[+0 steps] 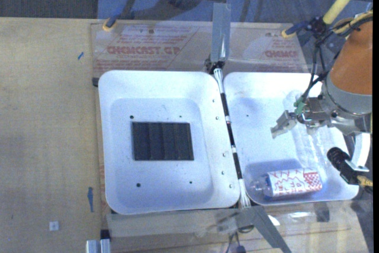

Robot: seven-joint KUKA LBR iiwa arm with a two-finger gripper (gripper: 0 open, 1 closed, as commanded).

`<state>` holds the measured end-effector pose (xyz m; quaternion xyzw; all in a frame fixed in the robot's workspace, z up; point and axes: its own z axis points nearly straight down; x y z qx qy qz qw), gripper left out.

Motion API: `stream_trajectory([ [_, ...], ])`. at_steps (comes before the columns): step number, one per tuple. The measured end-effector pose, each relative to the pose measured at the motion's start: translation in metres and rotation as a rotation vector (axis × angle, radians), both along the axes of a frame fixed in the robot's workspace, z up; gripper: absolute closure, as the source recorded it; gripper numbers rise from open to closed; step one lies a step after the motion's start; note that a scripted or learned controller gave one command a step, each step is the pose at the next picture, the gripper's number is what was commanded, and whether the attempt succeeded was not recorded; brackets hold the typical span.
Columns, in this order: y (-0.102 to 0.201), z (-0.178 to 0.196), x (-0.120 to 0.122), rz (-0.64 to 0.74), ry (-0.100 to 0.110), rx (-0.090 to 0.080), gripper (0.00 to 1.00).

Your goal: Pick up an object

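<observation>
A pale wooden bench top [41,127] is seen at the far left of the camera view, with small blue marks scattered on it. Two shallow white plastic bins are set side by side on it, their inner rims touching along a narrow seam near the middle.

In the left white bin [118,92], a dark grey ribbed rectangular panel [162,141] is laid flat on the floor, roughly at the centre. Behind both bins, a clear sheet with red lettering [145,44] is spread on the bench, and an upright grey metal post [219,32] is placed at the far end of the seam.

In the right white bin [249,98], a clear plastic bottle with a white label patterned in red [289,183] is laid on its side along the near wall, its cap end turned towards the seam. A crumpled piece of clear plastic [309,145] is found just behind it, nearer the right wall.

The two-finger gripper [283,124] is positioned above the middle of the right bin, apart from the bottle, at the end of the grey arm with the orange band [355,68]. Nothing is seen between the fingers, but whether they are spread or closed cannot be told from this angle.
</observation>
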<state>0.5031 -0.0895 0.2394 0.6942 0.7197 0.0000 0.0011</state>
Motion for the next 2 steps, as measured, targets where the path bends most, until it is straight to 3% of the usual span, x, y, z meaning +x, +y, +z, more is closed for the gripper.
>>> stream_trajectory([
  [1, 0.000, -0.002, 0.004, -0.180, 0.001, 0.000, 0.00],
  [2, -0.068, 0.023, -0.023, -0.191, 0.000, 0.000, 0.00],
])
